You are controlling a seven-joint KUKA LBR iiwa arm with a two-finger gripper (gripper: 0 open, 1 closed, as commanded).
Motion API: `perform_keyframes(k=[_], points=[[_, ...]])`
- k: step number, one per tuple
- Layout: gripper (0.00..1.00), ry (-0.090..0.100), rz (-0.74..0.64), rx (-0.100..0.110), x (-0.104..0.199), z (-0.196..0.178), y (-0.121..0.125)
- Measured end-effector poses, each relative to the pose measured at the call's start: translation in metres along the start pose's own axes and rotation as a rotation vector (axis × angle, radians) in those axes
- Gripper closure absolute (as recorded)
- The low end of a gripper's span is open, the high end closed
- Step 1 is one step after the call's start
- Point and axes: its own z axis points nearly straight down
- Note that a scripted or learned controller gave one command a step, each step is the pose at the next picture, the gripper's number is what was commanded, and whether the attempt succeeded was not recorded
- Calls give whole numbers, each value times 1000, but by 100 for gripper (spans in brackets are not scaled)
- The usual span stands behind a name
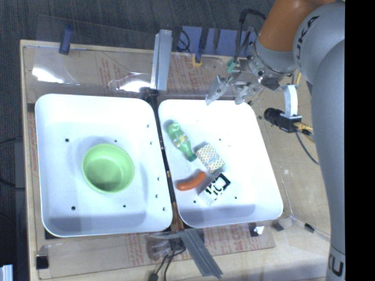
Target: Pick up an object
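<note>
**Objects all sitting in the right bin, my gripper up at the far edge**

Objects to pick from are clustered in the middle of the right bin point(258, 157): a green bottle point(179, 138) lying on its side, a patterned little box point(209, 157) just beside it, an orange sausage-shaped thing point(191, 182) nearer the front, and a black-and-white item point(217, 186) touching the box's near side. The left bin point(53, 157) has a green bowl point(108, 168) sitting upright in it.

My gripper point(229, 92) hangs over the far rim of the right bin, well apart from the pile. Fingers look spread, with nothing between them. The orange band on my arm point(281, 16) is at the far right.
</note>
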Motion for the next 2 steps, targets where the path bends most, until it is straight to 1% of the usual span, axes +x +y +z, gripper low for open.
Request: perform_keyframes(k=[1, 2], points=[[0, 1, -227, 0, 13, 113, -88], [0, -3, -326, -11, -11, 168, -76]])
